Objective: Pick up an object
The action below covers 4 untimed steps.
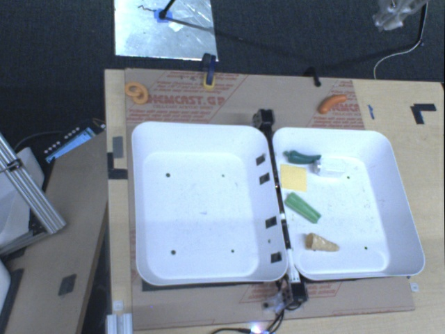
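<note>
The right bin [396, 186] holds several small things along its left side. A dark green piece [301, 157] lies at the top with a clear plastic item [334, 165] beside it. Below them lie a yellow square [293, 178], a green block [303, 207] and a tan cone-shaped piece [321, 242]. My gripper [400, 2] hangs blurred at the top right corner, high over the dark floor and well beyond the bins' far edge, away from every object.
The left bin [201, 200] adjoins the right one at a hinged divider [274, 193]. On the cardboard behind the bins lie an orange ring [137, 92], an orange sausage shape [332, 104] and a yellow-blue clamp [208, 72]. A silver sheet [165, 18] lies beyond.
</note>
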Tool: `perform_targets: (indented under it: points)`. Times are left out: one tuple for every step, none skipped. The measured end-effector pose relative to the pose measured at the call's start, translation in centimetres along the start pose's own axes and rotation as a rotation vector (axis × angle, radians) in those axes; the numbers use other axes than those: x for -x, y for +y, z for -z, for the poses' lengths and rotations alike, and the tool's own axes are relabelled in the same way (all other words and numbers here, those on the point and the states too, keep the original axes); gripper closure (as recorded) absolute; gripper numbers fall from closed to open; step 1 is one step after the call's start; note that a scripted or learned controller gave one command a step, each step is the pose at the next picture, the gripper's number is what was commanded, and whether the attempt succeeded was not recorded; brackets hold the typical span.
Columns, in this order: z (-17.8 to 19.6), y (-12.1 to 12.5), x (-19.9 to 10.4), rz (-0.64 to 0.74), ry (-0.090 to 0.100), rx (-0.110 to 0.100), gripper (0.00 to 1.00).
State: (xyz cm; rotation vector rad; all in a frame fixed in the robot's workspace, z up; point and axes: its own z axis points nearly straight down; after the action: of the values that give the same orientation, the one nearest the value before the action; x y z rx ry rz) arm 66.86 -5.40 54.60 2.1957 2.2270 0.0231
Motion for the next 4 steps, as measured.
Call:
perform_targets:
  points:
    - [-8.9, -0.1, -8.8, -0.002, 0.002, -0.025, 1.0]
    - [-14.5, -9.8, -10.3, -0.008, 0.001, -0.029, 1.0]
    - [-4.3, -9.6, -18.0, -0.002, 0.005, -0.007, 1.0]
    - [-1.1, -2.8, -12.6, -0.017, -0.002, -0.011, 1.0]
